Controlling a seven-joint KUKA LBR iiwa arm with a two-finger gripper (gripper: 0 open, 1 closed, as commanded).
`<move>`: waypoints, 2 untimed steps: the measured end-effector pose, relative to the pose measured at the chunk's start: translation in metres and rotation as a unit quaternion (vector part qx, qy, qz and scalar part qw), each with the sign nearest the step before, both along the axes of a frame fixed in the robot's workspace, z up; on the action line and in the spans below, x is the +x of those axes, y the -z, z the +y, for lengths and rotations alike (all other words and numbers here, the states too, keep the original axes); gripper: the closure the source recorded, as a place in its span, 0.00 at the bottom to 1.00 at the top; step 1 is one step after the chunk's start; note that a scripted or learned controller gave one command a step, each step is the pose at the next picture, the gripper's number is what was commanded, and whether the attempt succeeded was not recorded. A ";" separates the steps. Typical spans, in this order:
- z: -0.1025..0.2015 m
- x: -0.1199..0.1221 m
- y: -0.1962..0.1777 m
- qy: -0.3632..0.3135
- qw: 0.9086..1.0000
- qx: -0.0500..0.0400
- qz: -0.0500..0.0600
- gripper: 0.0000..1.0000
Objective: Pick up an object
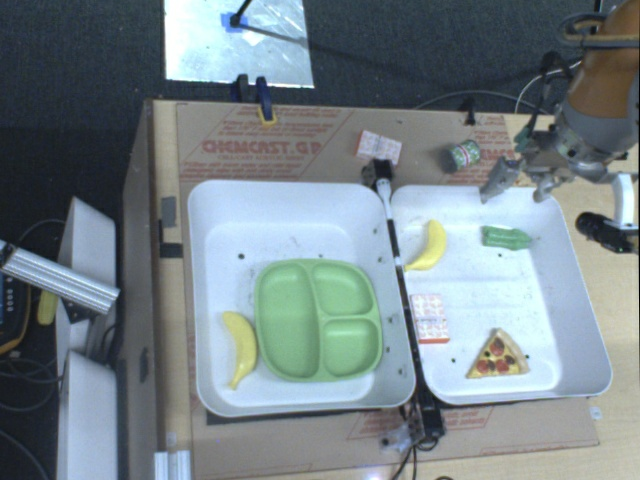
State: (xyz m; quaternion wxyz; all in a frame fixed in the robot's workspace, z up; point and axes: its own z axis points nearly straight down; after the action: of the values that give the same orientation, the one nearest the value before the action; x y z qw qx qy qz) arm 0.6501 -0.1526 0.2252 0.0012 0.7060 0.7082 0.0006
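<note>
My gripper hangs over the far right corner of the right bin, its two fingers spread apart with nothing between them. Just below it in that bin lies a small green object. A yellow banana rests near the bin's left wall. A small white card with red print lies in the middle, and a pizza slice toy sits toward the front. In the left bin sit a green divided plate and a second banana to its left.
A small green can and a white label lie on the cardboard behind the bins. A black divider runs between the bins. A blue clamp grips the bench's far edge. Cables trail at the right.
</note>
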 end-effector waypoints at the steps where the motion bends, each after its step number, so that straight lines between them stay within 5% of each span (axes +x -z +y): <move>1: 0.031 0.008 0.101 -0.001 1.000 0.001 0.002 0.00; 2: 0.071 -0.007 0.137 -0.001 1.000 0.001 0.001 0.00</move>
State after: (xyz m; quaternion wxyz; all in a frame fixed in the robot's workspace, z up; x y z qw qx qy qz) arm 0.6426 -0.0818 0.0883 -0.0002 0.7049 0.7093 0.0003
